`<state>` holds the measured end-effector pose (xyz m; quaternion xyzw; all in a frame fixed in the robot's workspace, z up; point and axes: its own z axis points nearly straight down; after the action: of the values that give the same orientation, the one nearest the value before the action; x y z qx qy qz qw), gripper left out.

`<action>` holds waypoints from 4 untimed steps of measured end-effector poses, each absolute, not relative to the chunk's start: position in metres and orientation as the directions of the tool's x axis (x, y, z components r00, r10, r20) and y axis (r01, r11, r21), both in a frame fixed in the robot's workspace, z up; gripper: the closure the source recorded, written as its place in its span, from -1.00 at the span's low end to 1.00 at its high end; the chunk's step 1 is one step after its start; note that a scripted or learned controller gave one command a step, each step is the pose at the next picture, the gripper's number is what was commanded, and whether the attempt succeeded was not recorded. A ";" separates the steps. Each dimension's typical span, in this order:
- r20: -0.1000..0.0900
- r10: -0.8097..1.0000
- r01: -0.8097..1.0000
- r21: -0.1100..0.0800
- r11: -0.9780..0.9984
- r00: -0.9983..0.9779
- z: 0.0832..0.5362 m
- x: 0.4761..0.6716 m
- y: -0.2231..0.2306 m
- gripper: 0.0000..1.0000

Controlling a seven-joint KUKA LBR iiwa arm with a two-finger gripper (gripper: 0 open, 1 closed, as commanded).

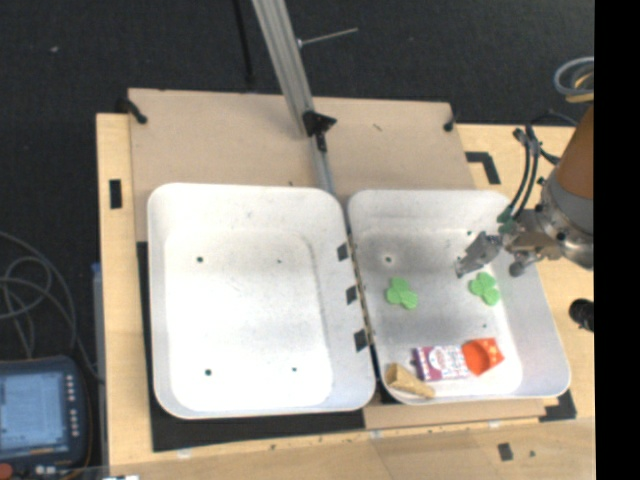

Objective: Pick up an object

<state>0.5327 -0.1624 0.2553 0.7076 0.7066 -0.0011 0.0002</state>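
Tan block, purple carton, orange piece lie below fingers. Fingers spread, empty. Green clover just beneath; off-centre closing risks nudging it aside.

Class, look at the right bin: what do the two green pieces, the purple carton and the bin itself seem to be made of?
The green pieces look like moulded plastic: uniform bright colour, rounded lobes. The purple carton is probably printed cardboard, with flat faces and a white label patch. The bin seems to be white plastic or painted metal; its floor is scuffed grey. The picture leaves that open.
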 end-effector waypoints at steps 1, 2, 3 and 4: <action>-0.002 1.000 1.000 -0.003 -0.002 0.002 0.202 0.533 -0.174 -1.00; -0.001 1.000 1.000 -0.005 -0.002 0.002 0.139 0.531 -0.176 -1.00; -0.001 1.000 1.000 0.006 -0.009 0.009 0.154 0.534 -0.177 1.00; -0.003 1.000 1.000 0.008 -0.006 0.006 0.206 0.530 -0.187 1.00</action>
<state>0.5299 -0.1874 0.2064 0.7091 0.7051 0.0015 0.0039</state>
